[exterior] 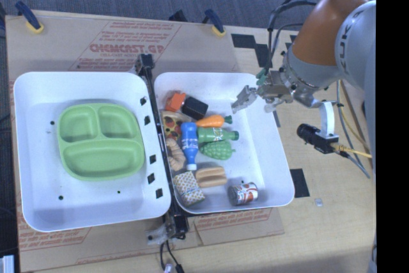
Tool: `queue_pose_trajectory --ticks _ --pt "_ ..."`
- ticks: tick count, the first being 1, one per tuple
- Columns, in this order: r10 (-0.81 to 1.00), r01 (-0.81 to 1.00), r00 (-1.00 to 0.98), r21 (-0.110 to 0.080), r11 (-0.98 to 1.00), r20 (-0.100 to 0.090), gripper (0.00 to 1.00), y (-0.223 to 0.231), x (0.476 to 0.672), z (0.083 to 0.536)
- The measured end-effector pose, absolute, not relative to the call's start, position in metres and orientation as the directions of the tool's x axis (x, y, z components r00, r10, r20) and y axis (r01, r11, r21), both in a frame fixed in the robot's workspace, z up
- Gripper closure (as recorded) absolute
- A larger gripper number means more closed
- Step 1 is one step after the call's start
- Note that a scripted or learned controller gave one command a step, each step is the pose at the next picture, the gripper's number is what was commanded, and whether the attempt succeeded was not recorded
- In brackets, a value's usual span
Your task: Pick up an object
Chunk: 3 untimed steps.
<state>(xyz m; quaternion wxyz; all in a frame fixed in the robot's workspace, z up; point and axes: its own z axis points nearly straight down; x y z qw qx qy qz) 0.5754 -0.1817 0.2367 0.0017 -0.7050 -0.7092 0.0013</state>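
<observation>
1. Camera view, near edge: small red-and-silver tin can (243,193) lying on its side at the right white bin's (271,156) front, apart from the pile.
2. Middle: orange plastic carrot (211,121) atop crowded toys.
3. Far: tool (246,98) hovers over bare floor, fingers apart, empty; the isolated can likely offers the cleanest grasp.

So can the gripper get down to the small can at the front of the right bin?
Probably yes: the can lies apart from the pile, with bare floor around it, and the gripper hangs above the same bin.
</observation>
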Motion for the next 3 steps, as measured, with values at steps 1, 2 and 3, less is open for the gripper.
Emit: queue_pose_trajectory --ticks 1,2,3 --pt "0.93 0.93 -0.367 0.002 0.367 -0.003 0.0 -0.124 0.611 0.094" --pt "0.998 0.998 -0.057 -0.004 0.057 0.001 0.0 -0.105 0.57 0.092" --pt "0.998 0.998 -0.062 -0.006 0.062 0.001 1.0 -0.104 0.57 0.102"
